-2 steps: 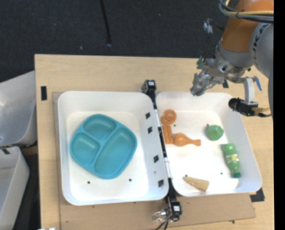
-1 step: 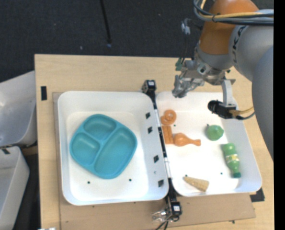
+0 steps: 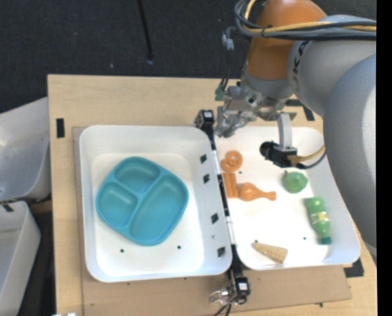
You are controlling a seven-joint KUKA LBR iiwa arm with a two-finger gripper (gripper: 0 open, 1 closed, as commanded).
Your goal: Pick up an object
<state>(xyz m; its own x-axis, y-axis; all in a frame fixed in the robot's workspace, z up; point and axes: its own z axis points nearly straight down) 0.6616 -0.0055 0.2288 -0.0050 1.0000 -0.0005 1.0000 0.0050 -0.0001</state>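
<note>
The green bottle (image 3: 318, 220) is lying lengthwise, cap toward the bin's near edge, while the hand (image 3: 230, 118), its opening impossible to judge, is hovering at the far rim.

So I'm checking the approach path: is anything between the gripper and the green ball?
Nothing visible blocks it. The gripper hangs at the right bin's top left; only bare bin floor lies before the green ball.

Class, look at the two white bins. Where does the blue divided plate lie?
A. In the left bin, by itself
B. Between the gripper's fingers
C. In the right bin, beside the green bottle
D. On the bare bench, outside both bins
A: the blue divided plate lies flat in the left bin, with nothing else beside it.
</note>
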